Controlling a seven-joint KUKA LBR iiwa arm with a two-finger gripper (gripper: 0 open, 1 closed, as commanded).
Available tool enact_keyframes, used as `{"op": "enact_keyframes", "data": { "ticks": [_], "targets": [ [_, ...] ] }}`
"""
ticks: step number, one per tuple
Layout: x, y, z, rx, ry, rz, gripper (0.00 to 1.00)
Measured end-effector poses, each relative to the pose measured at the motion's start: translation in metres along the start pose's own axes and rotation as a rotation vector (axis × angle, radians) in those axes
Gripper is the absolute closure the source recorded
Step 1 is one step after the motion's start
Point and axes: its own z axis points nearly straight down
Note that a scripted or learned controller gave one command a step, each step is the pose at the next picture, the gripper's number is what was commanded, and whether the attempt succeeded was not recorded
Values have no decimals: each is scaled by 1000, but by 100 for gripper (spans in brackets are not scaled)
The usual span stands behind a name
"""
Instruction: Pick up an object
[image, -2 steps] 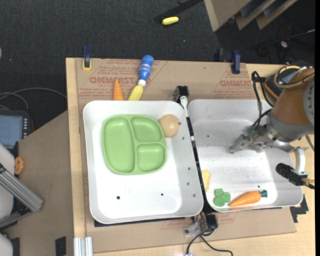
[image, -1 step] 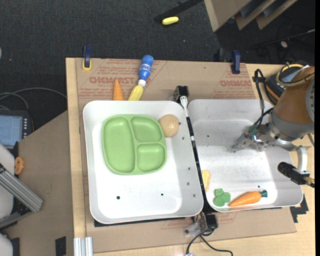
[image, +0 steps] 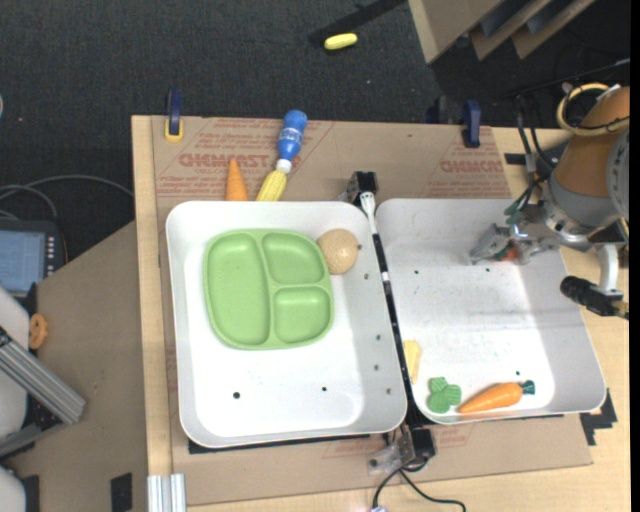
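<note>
Presently, a carrot (image: 492, 397) is seen lying at the near edge of the right bin (image: 480, 320), with a green piece (image: 442, 394) just left of it. The gripper (image: 497, 246) is placed over that bin's far right part; its state cannot be told. A green tray (image: 268, 288) and a ball (image: 338, 250) are held in the left bin (image: 280, 400).

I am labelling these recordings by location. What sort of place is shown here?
Probably a robotics lab bench, not a kitchen: two white bins sit on a clamped board, the food is toys such as a plastic carrot, and loose cables lie on the dark floor.
</note>
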Motion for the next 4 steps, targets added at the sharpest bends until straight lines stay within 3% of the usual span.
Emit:
{"op": "enact_keyframes", "data": {
  "ticks": [1,2,3,4],
  "targets": [
    [2,26,2,22,10,2,0],
    [-2,28,-11,2,-8,1,100],
    [59,8,1,3,-8,0,100],
    [154,-19,-106,-12,-8,-5,100]
  ]
}}
